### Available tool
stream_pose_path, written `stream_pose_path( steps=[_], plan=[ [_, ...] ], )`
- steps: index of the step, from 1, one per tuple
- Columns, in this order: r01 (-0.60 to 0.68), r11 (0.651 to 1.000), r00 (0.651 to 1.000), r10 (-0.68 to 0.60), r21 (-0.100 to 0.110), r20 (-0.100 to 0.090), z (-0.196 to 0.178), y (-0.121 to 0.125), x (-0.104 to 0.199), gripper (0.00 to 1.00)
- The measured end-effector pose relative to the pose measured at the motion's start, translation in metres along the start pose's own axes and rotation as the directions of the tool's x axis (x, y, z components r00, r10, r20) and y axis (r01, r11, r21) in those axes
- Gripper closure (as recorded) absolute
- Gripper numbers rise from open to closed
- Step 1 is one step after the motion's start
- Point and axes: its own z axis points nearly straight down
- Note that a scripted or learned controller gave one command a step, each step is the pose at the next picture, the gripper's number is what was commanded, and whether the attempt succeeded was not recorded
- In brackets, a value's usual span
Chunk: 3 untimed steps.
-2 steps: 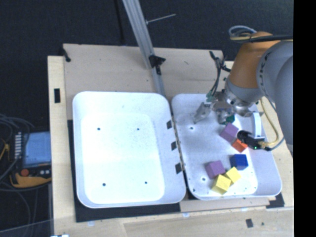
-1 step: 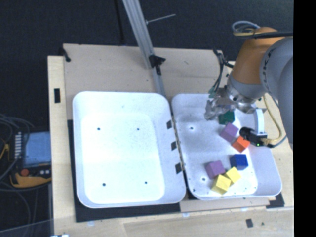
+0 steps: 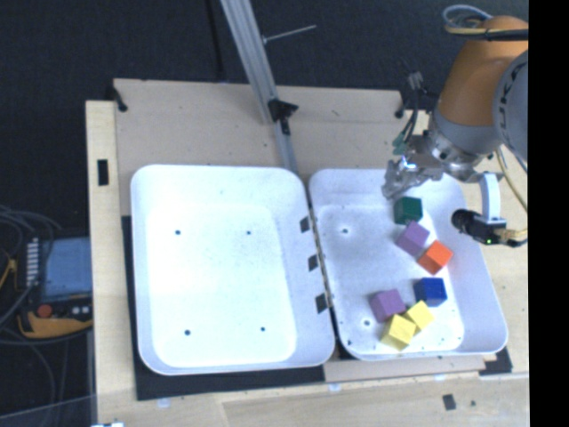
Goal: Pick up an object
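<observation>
Now gripper (image 3: pixel 402 181) hovers just above green cube (image 3: pixel 409 209) in right bin (image 3: pixel 356 238); finger state cannot tell. You centre over cube, descend straight, avoid purple cube (image 3: pixel 413 237).

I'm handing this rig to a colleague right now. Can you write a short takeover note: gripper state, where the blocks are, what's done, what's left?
Gripper: low over the far end of the right bin, beside the green block; finger state unclear, nothing seen held.
Blocks, all in the right bin: green, purple block, orange block, blue block, second purple block, two yellow blocks.
Done: no pick yet.
Left: grasp and lift one.
</observation>
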Motion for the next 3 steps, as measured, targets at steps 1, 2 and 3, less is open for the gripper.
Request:
stream_pose_path(
  steps=[1,2,3],
  plan=[
    [-0.002,1.000,1.000,0.002,0.008,0.000,0.017,0.000,-0.001,1.00],
    [0.005,1.000,1.000,-0.005,0.006,-0.003,0.021,0.011,0.050,1.00],
    [0.006,1.000,1.000,-0.006,0.004,-0.004,0.007,0.011,0.106,1.00]
  ],
)
